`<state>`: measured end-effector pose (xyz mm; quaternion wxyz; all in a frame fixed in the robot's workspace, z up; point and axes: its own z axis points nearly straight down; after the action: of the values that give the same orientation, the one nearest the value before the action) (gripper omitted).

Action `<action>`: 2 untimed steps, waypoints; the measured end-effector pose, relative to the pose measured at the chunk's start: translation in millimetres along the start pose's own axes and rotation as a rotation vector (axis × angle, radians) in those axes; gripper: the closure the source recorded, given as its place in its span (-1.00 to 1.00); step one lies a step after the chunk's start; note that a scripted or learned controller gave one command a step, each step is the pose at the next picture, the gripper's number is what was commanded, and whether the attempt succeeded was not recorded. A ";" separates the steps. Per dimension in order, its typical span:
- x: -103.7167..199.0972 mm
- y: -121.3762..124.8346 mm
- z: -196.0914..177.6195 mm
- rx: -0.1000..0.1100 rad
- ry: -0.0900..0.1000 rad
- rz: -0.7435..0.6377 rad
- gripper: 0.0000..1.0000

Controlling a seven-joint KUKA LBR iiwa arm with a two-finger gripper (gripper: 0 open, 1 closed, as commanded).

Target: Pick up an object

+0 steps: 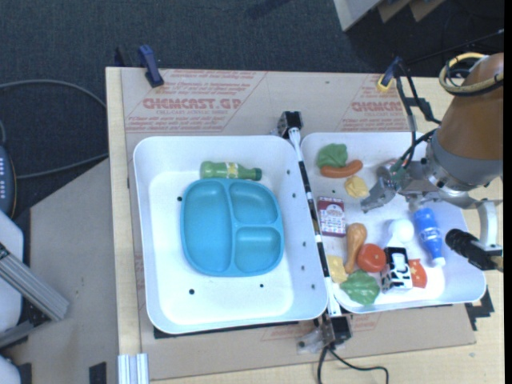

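**Visitor:** Two bins, I see. What sits in each?

**Onlooker:** Left bin (152,214): a blue divided plate (232,226) at its middle, and a green bottle (230,170) lying just beside the plate toward the far edge. Right bin (456,290): the clutter. A green leafy piece (332,154) and a red sausage-like piece (340,169) near the far left corner; a small red carton (331,216) along the left wall; an orange drumstick shape (354,242), a tomato (371,258) and a green lump (360,288) toward the near edge; a blue-and-white bottle (427,232) toward the right.

**Visitor:** And the arm?

**Onlooker:** The arm reaches in from the right edge. Its gripper (382,192) hangs over the far half of the right bin, close to a small yellow piece (357,186). Nothing is visible between the fingers; whether they stand wide or narrow I cannot tell from here.

**Visitor:** Which step is this?

**Onlooker:** By my judgement, the approach: nothing lifted yet. No particular object is set by the task; the yellow piece looks the nearest candidate. The next move calls for lining up above one item, descending, and closing without catching a neighbour, since the pieces lie crowded.
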<state>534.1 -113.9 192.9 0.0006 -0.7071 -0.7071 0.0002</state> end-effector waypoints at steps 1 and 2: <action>-51.7 64.3 108.6 -0.001 -0.001 0.001 -1.00; -26.5 123.5 99.9 0.039 0.000 0.010 -1.00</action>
<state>657.5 -140.3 92.8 0.0144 -0.7104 -0.7036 0.0138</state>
